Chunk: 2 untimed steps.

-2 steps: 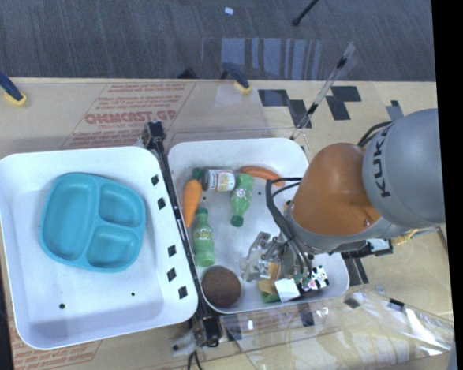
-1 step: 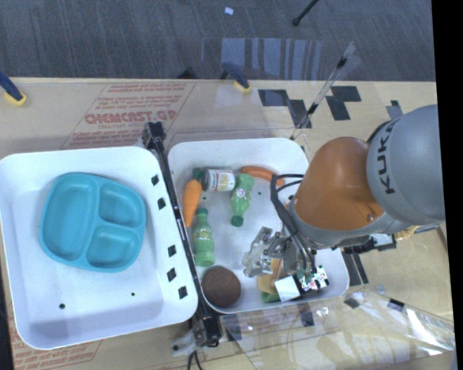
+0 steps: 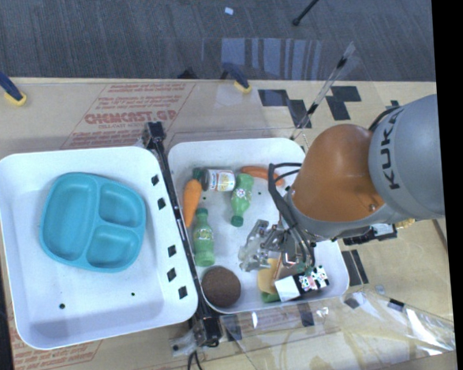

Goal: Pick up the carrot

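The left bin [image 3: 14, 235] holds a blue tray [image 3: 92, 220]. In the right bin [image 3: 213, 151] the carrot [image 3: 191, 200] lies by the left wall, with a brown ball [image 3: 221, 285] and a green bottle [image 3: 203, 239] just below it, a jar [image 3: 215, 179] touching its top and a second green bottle [image 3: 241, 197] to its right. The gripper [image 3: 261, 248] hangs low over the bin's right half, well apart from the carrot, nothing seen in it; I cannot tell how wide it stands.

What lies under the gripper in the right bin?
Below the gripper shows bare white floor of the right bin, with a yellow item beside. The arm covers the bin's right part.
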Each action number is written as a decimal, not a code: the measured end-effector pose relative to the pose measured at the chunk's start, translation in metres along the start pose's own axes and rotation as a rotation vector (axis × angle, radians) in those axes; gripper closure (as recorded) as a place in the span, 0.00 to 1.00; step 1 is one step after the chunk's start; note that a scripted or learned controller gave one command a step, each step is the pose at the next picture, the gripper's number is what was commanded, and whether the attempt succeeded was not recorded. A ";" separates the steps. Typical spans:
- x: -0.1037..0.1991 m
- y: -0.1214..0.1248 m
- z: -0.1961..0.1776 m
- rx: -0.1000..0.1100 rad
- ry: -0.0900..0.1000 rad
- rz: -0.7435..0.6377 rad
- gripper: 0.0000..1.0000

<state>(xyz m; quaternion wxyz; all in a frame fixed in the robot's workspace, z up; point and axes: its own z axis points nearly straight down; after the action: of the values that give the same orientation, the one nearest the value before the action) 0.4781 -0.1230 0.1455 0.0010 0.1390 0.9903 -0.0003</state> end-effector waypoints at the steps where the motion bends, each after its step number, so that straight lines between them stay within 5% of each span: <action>1: -0.005 -0.021 0.053 0.001 0.004 -0.164 1.00; 2: -0.006 -0.020 0.043 0.001 0.004 -0.170 1.00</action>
<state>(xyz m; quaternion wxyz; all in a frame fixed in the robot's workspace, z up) 0.4783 -0.1436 0.1023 -0.0012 0.0547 0.9985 -0.0007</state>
